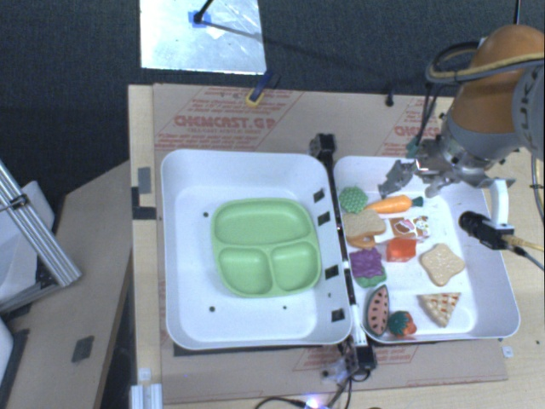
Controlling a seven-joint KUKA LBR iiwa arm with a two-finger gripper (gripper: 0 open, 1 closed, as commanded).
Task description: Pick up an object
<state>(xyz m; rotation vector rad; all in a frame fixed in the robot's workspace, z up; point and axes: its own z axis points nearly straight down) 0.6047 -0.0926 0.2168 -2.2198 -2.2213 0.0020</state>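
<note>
Dark blue carpet surrounds a pale wooden bench (pixel 143 126) topped with a brown printed cardboard sheet (pixel 230 118), and a shiny foil square (pixel 203 22) lies on the floor beyond its far edge. Two shallow white bins sit side by side on the cardboard, joined along a black clipped seam. Filling the middle of the left bin (pixel 183 186) is a light green three-compartment plastic tray (pixel 266 247), with bare white floor around it on every side.

Reaching in from the right, the grey arm with its orange band (pixel 502 66) hangs over the far right corner of the right bin (pixel 498 309). Its gripper (pixel 410 177) sits low near the bin's far wall, just beyond the toy orange carrot (pixel 392 204); the fingers are too blurred against the metal to tell their state, and nothing shows between them.

Toy foods crowd the right bin's left half: a tan bread slice (pixel 364 223) touching a green broccoli-like piece (pixel 353 198), a purple bumpy piece (pixel 368 264), a watermelon slice (pixel 377 308) near the front wall, a beige toast piece (pixel 442 264), a waffle wedge (pixel 439 306), and an orange-red block (pixel 401 249). Along the right wall there is open bin floor.
</note>
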